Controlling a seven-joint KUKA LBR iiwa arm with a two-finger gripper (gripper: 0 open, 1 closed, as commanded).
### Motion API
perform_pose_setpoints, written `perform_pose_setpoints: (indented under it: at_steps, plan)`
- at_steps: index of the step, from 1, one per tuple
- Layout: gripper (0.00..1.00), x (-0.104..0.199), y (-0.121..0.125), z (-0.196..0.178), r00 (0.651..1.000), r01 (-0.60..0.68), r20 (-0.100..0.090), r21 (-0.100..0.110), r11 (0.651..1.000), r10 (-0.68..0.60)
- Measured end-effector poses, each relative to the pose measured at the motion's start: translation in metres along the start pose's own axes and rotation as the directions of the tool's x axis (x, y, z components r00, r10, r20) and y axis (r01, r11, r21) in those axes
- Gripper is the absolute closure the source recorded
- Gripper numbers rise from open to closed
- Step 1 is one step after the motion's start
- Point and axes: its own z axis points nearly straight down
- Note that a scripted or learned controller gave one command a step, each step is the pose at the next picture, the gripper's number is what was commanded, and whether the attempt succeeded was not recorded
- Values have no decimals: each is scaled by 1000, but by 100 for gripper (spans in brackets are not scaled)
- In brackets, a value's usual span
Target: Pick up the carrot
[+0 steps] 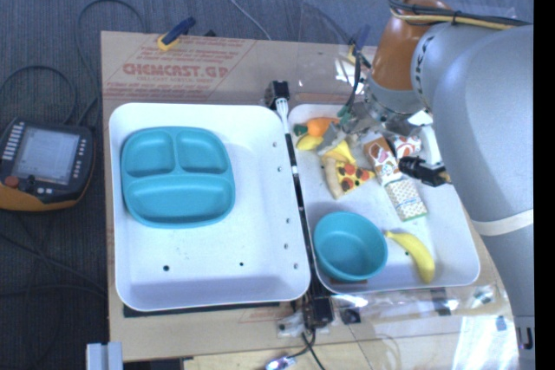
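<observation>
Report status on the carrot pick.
Tool low in right bin, far end, grip unclear. Carrot in bin's far left corner, beside tool. Pizza slice and small box crowd close by.

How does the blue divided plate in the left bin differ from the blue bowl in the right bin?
The blue divided plastic plate is shallow, rounded-rectangular and split into three compartments; the round blue plastic bowl is deeper with one cavity. The plate looks clearly wider than the bowl. The plate lies alone in the left white bin, while the bowl shares the right white bin with a yellow banana beside it. Both are the same blue.
</observation>
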Motion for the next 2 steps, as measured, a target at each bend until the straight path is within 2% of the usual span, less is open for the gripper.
perform_pose_setpoints:
  at_steps: [1, 2]
  plan:
    - [100, 65, 15, -87, 954, -299, -8, 0, 954, 299]
    - [100, 9, -31, -114, 998, 55, -7, -2, 998, -55]
